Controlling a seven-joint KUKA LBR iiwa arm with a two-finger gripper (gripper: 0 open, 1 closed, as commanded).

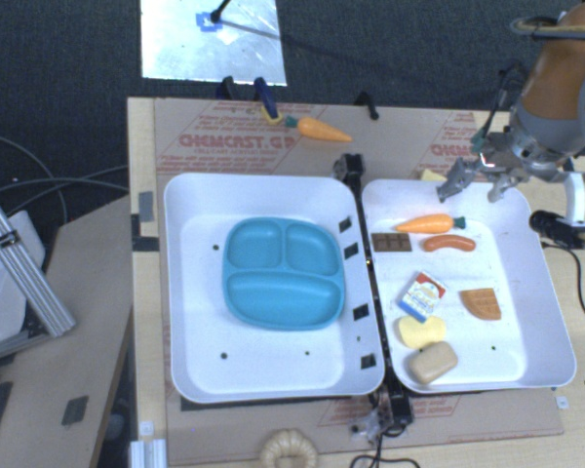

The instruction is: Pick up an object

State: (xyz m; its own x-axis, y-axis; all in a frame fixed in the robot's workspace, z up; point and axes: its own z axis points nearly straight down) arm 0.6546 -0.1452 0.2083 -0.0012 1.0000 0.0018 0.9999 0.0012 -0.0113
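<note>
Carrot (429, 224) in right bin | jaws spread wide, empty, above bin's far edge

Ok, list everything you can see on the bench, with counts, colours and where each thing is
bins: 2, white, side by side
plate: 1, blue, left bin
carrot: 1, orange, right bin, far end
sausage: 1, red-brown, beside that carrot
chocolate: 1, brown, right bin
carton: 1, white and blue, right bin middle
wedge: 1, tan, right bin
yellow piece: 1, right bin
bun: 1, beige, near end
second carrot: 1, orange, behind bins
hand: 1, grey, above right bin's far edge, open
</note>
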